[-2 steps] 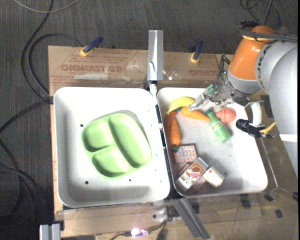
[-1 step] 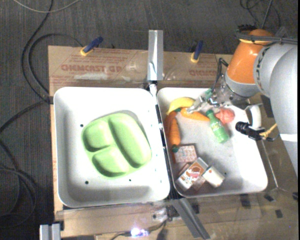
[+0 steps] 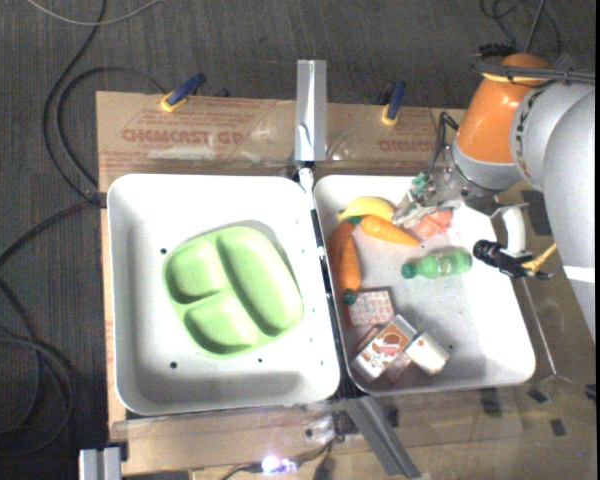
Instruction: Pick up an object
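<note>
Grey arm (image 3: pixel 570 158) entering from upper right, bent steeply downward. Orange band (image 3: pixel 492 128) above wrist, facing camera. Tool (image 3: pixel 425 196) low at end of wrist, angled down and leftward. Wrist cabling (image 3: pixel 443 143) visible alongside. Tool detail too small to resolve.

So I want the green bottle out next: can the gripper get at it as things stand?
Probably yes. The green bottle lies on bare bin floor in the right bin, nothing on top, with the gripper just above it beside the carrot.

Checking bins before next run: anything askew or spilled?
Nothing spilled. The right bin is a loose jumble: green bottle on its side, cartons tipped at angles. The green tray sits tilted in the left bin.
</note>
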Motion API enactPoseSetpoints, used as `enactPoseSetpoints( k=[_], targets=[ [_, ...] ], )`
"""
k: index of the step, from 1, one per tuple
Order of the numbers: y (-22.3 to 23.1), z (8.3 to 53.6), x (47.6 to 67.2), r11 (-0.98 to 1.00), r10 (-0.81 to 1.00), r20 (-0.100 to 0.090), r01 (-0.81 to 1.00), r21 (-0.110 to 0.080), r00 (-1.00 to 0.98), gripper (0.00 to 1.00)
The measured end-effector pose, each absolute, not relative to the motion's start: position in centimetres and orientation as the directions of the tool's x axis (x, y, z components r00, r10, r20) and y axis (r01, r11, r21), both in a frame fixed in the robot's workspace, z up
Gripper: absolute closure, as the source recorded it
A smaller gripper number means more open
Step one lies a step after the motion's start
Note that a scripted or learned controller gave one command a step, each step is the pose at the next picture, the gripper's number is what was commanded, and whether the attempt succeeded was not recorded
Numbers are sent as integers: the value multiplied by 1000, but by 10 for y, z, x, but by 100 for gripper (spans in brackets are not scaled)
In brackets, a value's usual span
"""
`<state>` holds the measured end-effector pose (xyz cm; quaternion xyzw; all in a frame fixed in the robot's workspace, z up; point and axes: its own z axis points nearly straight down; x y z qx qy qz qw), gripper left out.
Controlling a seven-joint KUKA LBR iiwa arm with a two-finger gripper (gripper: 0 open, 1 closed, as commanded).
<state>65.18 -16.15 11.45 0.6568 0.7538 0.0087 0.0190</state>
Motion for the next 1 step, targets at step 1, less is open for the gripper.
enactPoseSetpoints(
  k=[1],
  targets=[
    [-161, 114, 652, 137, 990, -16, 990, 37, -137, 0]
  ],
)
